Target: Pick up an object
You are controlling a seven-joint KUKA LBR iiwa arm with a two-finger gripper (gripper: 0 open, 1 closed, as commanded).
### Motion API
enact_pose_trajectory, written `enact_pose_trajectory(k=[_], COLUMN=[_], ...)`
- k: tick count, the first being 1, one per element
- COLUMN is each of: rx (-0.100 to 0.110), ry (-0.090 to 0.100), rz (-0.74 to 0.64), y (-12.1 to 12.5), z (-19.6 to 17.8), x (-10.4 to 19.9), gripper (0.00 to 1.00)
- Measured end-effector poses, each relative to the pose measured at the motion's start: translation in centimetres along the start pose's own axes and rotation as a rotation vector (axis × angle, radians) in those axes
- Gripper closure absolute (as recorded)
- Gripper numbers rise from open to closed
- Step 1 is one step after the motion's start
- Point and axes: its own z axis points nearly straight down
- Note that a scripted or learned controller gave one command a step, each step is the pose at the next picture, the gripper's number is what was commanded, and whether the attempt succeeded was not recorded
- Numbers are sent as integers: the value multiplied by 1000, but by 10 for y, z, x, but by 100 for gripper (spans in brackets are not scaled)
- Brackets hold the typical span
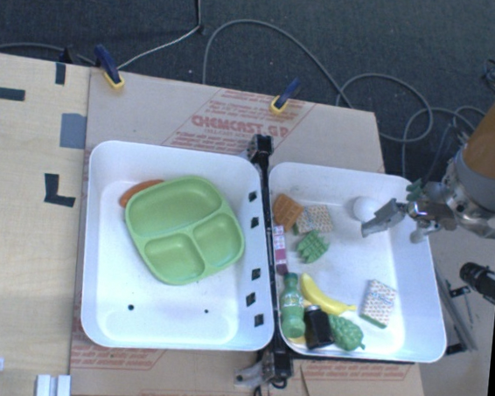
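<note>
Poised over the right bin (415, 281), beside a white ball (363, 208): gripper (399, 219), jaws spread, holding nothing. Best dropped straight, centred before closing.

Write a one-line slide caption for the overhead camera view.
Arm's hand poised over the right white bin of small toys beside a white ball; green divided plastic plate lies in the left bin.

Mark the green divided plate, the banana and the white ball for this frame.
green divided plate (184, 229): camera view, on the ridge between its compartments, left bin.
banana (323, 297): camera view, middle of its yellow curve, right bin.
white ball (364, 208): camera view, centre of the ball, right bin's far side.
</note>
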Motion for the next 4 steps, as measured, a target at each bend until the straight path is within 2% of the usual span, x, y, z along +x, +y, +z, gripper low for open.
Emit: enact_pose_trajectory(k=[1,2,3,4], rx=[3,-4,-5,-3], ry=[1,-2,-1,-1], rz=[-1,0,-1,-1], y=[19,59,93,131], z=[96,176,177,178], x=[43,42,61,61], gripper=[0,0,0,0])
